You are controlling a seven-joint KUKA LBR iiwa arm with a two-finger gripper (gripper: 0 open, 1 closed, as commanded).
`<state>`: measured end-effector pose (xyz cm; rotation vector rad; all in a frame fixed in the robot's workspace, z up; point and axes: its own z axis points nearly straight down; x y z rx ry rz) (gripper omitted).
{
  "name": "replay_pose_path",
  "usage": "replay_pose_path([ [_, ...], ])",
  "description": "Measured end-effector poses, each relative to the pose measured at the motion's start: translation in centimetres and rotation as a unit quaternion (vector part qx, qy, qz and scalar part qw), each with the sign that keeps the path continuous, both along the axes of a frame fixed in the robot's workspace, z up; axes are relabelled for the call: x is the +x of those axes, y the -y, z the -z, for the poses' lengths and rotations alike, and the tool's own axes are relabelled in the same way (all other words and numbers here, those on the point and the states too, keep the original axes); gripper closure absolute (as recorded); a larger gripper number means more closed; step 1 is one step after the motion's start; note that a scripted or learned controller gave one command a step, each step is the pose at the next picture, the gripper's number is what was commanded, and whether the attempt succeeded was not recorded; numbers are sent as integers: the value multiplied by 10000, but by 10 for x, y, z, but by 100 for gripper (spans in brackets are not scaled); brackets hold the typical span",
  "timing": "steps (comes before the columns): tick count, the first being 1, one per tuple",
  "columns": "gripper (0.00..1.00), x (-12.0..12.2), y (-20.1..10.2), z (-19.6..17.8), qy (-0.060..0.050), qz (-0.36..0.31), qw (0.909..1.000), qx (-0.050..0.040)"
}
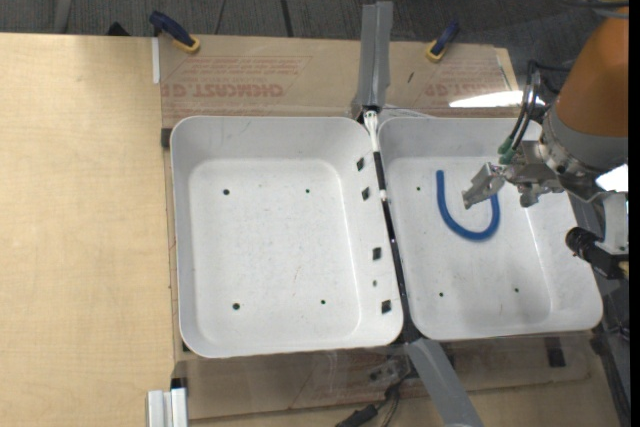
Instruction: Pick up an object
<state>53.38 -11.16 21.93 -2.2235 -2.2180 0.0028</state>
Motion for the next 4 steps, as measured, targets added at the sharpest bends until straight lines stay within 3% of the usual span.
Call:
replay_pose_path([
  [1, 0, 70, -16, 128, 7, -869, 9962, -1],
  [2, 0, -9, 42, -22, 12, -911, 9958, -5],
  [3, 0, 48, 3, 128, 2, 6, 10000, -2],
  [4, 100, 48, 4, 119, -6, 14, 10000, -3],
])
